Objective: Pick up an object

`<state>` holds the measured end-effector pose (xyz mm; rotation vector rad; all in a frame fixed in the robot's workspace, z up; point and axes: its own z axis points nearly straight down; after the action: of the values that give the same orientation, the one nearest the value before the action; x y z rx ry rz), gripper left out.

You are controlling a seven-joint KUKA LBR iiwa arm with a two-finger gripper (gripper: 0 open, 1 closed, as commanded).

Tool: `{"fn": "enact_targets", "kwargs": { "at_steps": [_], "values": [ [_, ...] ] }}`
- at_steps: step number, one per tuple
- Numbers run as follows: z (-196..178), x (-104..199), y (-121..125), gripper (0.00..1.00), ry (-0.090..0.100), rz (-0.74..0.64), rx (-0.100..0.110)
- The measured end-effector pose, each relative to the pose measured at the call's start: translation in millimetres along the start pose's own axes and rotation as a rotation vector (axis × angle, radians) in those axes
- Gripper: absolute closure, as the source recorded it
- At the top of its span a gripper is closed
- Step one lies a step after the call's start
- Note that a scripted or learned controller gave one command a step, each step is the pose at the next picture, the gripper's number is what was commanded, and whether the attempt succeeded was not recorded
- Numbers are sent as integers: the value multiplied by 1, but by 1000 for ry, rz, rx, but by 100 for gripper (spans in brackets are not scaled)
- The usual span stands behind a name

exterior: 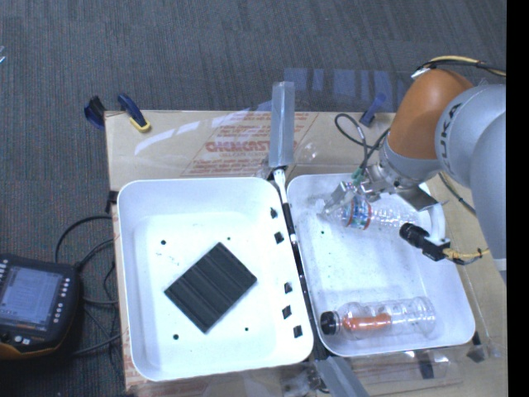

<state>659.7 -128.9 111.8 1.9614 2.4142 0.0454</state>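
Gripper over the right bin, above a clear plastic bottle.

The gripper (357, 197) sits in the upper part of the right bin (463, 304); its fingers merge with the transparent plastic beneath them, so spread or pressed together cannot be determined, nor whether they touch the bottle. That crumpled clear bottle (372, 215) lies on its side below the wrist, its outline hard to trace against the white floor. A second clear bottle (380, 318), with a black cap and orange contents, lies near the bin's front wall, well apart from the gripper. Count: two bottles in the right bin. The left bin (136, 222) holds one dark ribbed square pad (211, 286), lying flat and turned diagonally.
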Motion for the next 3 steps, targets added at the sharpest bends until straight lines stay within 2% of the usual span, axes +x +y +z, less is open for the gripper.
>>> {"fn": "enact_targets", "kwargs": {
  "at_steps": [1, 2, 3],
  "values": [
    [25, 6, -14, 0, 10, -132, 44],
    [15, 31, -79, 0, 3, -288, 20],
    [18, 21, -71, 0, 11, -244, 33]
  ]
}}
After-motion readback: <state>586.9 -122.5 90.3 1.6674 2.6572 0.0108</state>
